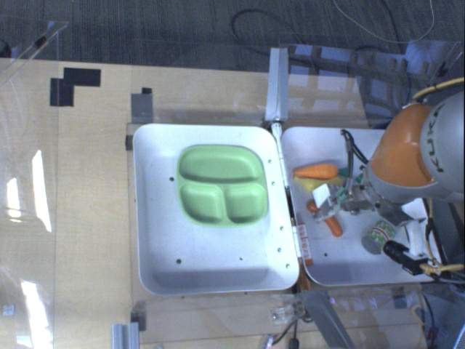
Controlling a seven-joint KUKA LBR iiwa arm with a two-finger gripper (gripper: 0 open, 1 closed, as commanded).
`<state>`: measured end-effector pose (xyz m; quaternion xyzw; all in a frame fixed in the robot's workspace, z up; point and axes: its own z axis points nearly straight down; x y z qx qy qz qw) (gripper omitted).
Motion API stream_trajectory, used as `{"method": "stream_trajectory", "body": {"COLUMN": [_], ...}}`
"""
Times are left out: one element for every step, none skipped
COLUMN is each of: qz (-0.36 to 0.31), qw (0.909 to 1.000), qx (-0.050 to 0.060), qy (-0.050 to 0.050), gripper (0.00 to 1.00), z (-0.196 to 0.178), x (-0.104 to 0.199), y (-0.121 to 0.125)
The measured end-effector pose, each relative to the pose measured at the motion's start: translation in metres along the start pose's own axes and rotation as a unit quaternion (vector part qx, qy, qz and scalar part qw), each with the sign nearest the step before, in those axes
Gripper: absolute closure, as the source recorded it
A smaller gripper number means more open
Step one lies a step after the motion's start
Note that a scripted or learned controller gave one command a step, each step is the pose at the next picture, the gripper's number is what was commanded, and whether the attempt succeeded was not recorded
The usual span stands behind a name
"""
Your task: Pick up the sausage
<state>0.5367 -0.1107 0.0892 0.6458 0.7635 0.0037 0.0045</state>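
Note:
The sausage (333, 227), a short red-brown link, lies in the right bin (341, 267) near its middle. Part of it shows at the left of the gripper and part below it, and the stretch between is covered. My gripper (330, 204) is directly over the sausage, low in the bin, at the end of the grey arm with the orange band (399, 155) that reaches in from the right.
An orange carrot (317, 171) and a yellow piece (311, 184) lie just behind the gripper. A small can (378, 237) lies to the right of the sausage. The left bin (156, 253) holds a green divided tray (221, 184).

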Motion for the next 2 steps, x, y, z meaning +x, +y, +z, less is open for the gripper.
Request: {"method": "stream_trajectory", "body": {"qz": [-0.001,0.006], "qw": [1.0000,1.0000], "qx": [-0.005,0.002], "qy": [0.000,-0.001], "gripper": [1.00,1.00], "z": [-0.013,-0.149], "x": [0.001,-0.015], "y": [0.004,0.082]}}
